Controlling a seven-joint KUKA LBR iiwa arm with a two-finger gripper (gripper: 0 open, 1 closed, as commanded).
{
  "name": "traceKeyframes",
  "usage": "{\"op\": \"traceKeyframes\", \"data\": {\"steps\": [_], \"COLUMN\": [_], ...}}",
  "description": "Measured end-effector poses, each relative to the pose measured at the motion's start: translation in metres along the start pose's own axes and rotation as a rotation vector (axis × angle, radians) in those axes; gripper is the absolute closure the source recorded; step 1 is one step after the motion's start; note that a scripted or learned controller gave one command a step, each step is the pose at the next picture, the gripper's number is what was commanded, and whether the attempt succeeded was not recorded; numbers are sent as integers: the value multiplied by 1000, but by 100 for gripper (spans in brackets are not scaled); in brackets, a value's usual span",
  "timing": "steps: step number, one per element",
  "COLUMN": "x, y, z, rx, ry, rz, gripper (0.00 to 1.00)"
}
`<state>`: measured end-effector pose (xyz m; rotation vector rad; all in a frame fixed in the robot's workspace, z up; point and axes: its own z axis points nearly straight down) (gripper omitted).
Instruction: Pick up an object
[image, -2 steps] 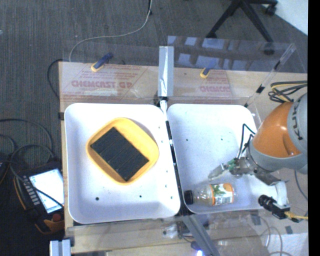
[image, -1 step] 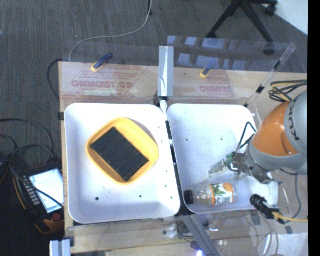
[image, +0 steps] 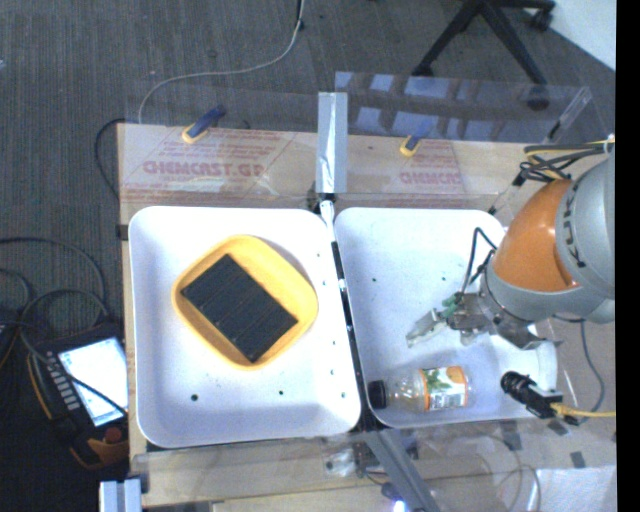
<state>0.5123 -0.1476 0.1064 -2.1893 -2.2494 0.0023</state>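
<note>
Arm (image: 560, 250) enters from the right, orange band above the wrist, reaching down and left into the right bin (image: 400, 250); tool (image: 428, 323) low over the bin floor, whether apart or together cannot tell; bottle (image: 425, 390) lies on its side along the bin's near wall, just below the tool, not gripped; left bin (image: 150, 330) holds a yellow dish (image: 295, 290) with dark pad (image: 238, 306); bare floor toward the right bin's far wall.
</note>
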Motion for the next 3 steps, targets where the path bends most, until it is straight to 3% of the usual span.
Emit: {"op": "traceKeyframes", "data": {"steps": [1, 2, 3], "x": [-20, -15, -17], "y": [-22, -22, -23], "z": [14, 14, 14], "rx": [-20, -23, -20], "ry": [-2, -6, -9], "rz": [-69, 75, -36], "gripper": [0, 0, 0]}}
